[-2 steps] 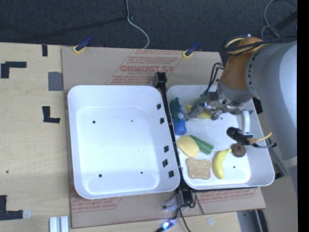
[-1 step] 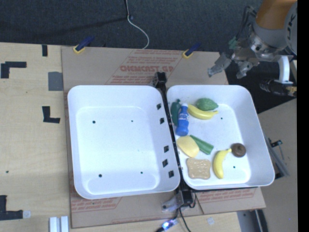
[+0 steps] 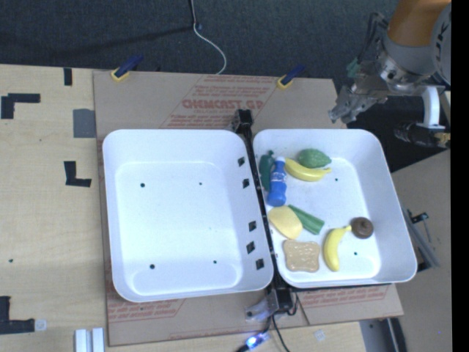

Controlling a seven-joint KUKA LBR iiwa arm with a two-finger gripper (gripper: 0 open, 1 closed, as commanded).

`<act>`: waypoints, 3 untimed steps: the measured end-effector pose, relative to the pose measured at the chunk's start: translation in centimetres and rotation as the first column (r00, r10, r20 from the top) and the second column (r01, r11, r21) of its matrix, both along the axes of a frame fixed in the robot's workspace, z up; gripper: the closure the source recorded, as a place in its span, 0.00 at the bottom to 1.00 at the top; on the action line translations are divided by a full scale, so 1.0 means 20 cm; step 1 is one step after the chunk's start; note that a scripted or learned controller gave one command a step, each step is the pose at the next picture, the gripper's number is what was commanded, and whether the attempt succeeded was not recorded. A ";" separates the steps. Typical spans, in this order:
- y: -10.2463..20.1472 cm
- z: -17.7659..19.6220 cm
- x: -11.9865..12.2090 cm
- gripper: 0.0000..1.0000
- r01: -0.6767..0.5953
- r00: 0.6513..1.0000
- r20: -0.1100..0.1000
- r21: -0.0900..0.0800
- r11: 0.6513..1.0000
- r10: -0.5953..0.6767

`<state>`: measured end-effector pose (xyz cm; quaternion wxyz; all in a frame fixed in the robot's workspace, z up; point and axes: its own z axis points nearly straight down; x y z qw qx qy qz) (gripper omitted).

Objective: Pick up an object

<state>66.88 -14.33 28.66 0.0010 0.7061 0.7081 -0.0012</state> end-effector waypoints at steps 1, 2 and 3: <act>0.48 -0.47 -0.13 1.00 -0.006 1.000 -0.012 0.008 1.000 0.006; 1.10 0.27 -0.10 1.00 -0.014 1.000 0.016 0.009 1.000 0.014; 1.37 1.14 -0.42 1.00 -0.008 1.000 0.016 0.009 1.000 0.008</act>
